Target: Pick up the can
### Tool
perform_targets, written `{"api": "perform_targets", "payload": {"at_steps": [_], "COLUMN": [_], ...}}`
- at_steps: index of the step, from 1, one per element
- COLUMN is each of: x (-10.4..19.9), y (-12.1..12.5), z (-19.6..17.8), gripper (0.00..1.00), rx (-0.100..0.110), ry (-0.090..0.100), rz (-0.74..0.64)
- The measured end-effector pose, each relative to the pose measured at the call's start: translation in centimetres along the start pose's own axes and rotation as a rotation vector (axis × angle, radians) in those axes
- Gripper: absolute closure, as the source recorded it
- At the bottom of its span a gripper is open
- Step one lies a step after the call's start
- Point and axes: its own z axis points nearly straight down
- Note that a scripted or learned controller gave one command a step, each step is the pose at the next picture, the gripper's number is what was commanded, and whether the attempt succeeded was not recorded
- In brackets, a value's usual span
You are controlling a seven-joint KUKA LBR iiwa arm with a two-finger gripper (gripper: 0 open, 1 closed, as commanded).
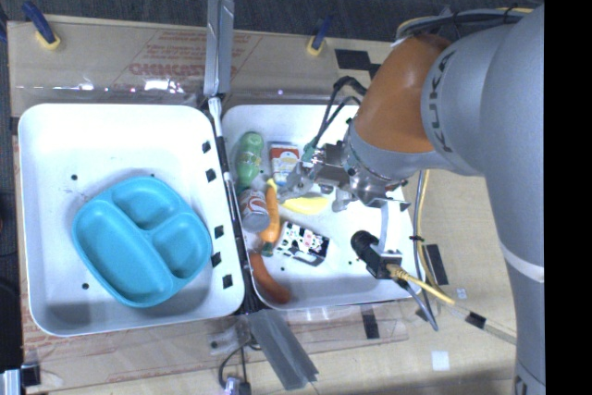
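Can [252, 207] — short cylinder, smooth white bin [326, 280]

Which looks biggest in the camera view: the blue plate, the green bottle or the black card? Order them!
Largest: blue plate, by far.
Then green bottle and black card: about the same size, so I can't rank those two.

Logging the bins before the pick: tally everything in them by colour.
Blue: 1, plate
Green: 1, bottle
Orange: 2, carrot and sausage
Yellow: 1, banana
Red-white: 1, packet
Grey: 1, can
Black-white: 1, box
Total: 8
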Motion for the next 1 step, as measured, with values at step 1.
{"api": "perform_targets", "payload": {"at_steps": [1], "x": [-1.74], "y": [-3.25], "z": [9.29], "gripper": [0.00], "rx": [-0.029], "ry": [0.004], "rz": [0.228]}}
